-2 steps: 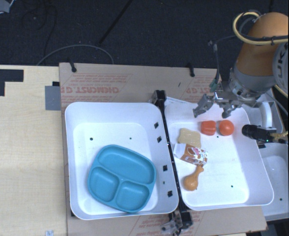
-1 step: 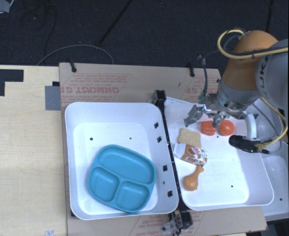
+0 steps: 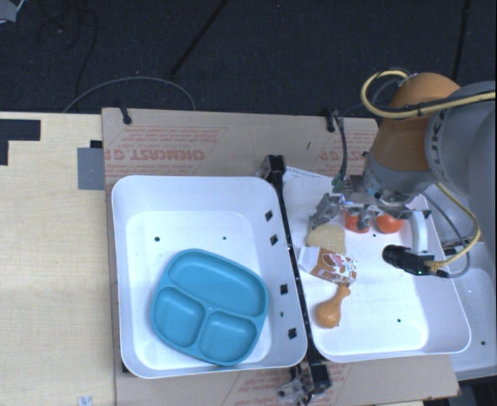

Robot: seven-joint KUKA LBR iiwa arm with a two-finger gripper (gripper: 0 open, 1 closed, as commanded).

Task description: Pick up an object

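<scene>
Right now the arm is down over the back of the right bin, its claw low among a small heap of things: something orange-red just beside it, a beige wedge and a printed packet a little nearer the camera. Whether the claw is parted or pinched I cannot tell from where I stand (its tips are lost in the clutter), and nothing plainly sits between them. A tan, pear-shaped toy lies apart from the heap, toward the bin's front, its long axis running roughly from the claw down toward the front edge. So the nearest candidates lie directly under and just forward-left of the claw; I'd judge the heap the likelier target. The left bin on the worktop carries a blue divided tray, well apart from the arm.
</scene>
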